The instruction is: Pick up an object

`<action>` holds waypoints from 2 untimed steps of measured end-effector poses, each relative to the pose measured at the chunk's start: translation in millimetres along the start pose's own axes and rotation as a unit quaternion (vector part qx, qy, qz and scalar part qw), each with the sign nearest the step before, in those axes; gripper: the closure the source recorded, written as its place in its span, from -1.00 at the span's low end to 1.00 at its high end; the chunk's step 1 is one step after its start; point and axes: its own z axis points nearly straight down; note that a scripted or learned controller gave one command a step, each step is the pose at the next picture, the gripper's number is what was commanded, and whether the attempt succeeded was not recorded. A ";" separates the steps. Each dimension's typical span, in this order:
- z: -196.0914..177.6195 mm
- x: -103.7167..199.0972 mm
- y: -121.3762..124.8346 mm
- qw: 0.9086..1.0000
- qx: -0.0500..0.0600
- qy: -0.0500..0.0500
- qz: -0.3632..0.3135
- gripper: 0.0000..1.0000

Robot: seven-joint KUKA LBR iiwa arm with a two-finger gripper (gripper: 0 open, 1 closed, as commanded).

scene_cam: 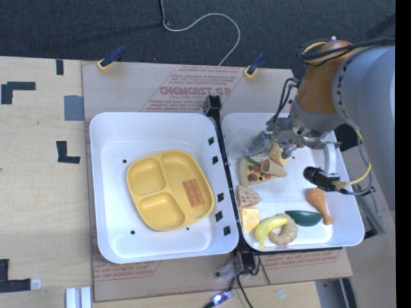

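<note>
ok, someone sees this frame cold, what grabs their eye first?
Probably the yellow divided tray sitting in the left bin, with a small brown rectangular piece in one of its compartments. Next, the grey arm with its orange band coming in from the right, its claw down over the right bin near a pizza slice. Toy food crowds that bin's near edge: a banana, a drumstick.

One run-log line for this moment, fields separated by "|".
arm: over right bin | gripper: above pizza slice | grasp: not confirmed | yellow tray: left bin
</note>
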 end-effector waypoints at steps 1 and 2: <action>40.5 -3.6 3.8 1.000 -0.008 -0.004 0.000 -1.00; 28.3 -2.6 4.6 1.000 -0.009 -0.003 0.000 1.00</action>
